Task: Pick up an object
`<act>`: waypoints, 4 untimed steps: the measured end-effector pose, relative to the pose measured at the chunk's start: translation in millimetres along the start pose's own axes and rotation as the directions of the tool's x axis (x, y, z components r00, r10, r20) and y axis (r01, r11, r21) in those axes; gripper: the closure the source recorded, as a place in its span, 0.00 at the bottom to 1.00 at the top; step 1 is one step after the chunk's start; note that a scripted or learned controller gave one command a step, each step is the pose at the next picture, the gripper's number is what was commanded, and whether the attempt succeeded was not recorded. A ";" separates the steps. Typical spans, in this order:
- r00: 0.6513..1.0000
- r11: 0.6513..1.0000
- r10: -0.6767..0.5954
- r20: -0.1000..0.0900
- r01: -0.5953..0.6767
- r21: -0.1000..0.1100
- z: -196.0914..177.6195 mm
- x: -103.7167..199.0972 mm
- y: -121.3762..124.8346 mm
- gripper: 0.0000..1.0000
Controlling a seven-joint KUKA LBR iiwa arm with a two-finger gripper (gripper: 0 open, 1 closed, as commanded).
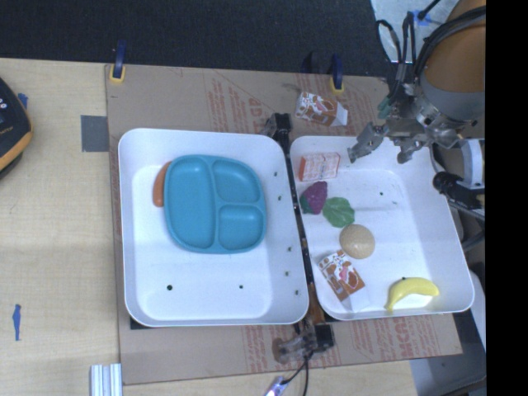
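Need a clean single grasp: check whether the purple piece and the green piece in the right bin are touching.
Cannot tell. In the camera view the purple piece and green piece sit edge to edge, with neither clear contact nor a clear gap visible.

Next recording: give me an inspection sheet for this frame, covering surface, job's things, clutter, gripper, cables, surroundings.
Surface: brown cardboard sheet on a wooden bench, bearing two shallow white bins.
Job's things: right white bin holds an orange-white carton, purple toy, green toy, beige ball, printed snack packet, yellow banana. Left white bin holds a blue divided plate over an orange item.
Clutter: second printed packet on the cardboard.
Gripper: two-finger gripper open above the right bin's far edge, holding nothing.
Cables: black cables by the arm.
Surroundings: blue-yellow clamps at the far edge.
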State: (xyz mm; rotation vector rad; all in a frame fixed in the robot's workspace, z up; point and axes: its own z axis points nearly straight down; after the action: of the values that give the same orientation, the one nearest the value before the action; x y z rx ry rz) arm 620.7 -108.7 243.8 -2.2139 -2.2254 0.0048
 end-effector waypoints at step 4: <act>1.000 1.000 0.000 0.000 0.000 0.000 153.2 -16.0 -144.9 0.00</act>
State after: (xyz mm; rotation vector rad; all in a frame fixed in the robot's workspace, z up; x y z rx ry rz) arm 475.2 -125.5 91.2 -2.2141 -2.2248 0.0051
